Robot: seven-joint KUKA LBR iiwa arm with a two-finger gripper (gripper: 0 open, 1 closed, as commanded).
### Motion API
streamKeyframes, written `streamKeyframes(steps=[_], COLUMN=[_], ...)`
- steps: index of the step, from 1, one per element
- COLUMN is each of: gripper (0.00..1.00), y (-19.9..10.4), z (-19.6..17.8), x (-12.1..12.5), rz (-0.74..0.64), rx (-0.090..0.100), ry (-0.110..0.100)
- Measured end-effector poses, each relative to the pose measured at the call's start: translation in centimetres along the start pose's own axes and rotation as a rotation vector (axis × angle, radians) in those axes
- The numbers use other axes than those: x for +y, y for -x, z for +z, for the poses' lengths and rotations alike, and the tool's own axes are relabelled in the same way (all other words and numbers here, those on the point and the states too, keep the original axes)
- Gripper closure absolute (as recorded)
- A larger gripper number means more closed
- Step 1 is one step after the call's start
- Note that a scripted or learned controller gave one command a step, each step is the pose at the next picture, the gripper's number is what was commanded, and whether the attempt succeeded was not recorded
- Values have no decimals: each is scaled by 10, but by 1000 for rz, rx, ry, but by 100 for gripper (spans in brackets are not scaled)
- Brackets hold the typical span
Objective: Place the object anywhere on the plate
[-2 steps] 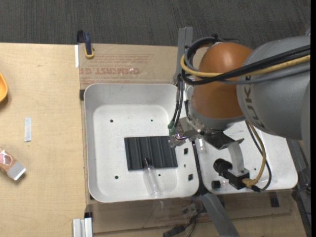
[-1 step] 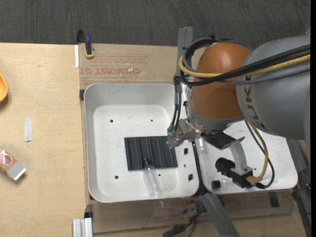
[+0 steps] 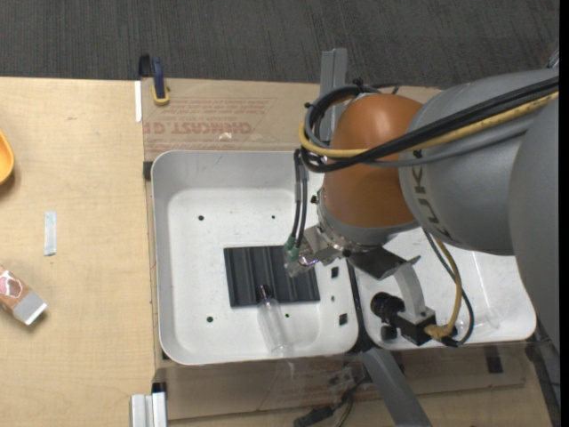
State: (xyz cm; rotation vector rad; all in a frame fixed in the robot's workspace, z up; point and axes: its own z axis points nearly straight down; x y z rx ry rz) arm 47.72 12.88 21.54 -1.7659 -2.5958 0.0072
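Observation:
A black ridged plate [image 3: 258,278] lies flat in the left white bin [image 3: 178,238], right of its middle. A clear plastic tube-like object [image 3: 274,326] with a dark tip lies in front of the plate, and its far end overlaps the plate's front edge. The arm's orange wrist hangs over the plate's right end. My gripper [image 3: 302,258] pokes out under the wrist, just above the plate's right part, with a small greenish bit at its tip. It is a short way behind and to the right of the clear object, and nothing shows in its hold.
The right bin [image 3: 498,314] is largely covered by the arm and its cables. On the wooden bench to the left lie an orange item [image 3: 4,160], a small grey strip [image 3: 50,234] and a wrapped packet [image 3: 20,297]. A blue clamp [image 3: 156,76] stands at the back.

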Motion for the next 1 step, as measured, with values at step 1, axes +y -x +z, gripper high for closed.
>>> streamKeyframes(steps=[1], gripper=[100], y=[15], z=[-20], x=[-5], rz=[-4], rx=[-1], ry=[2])
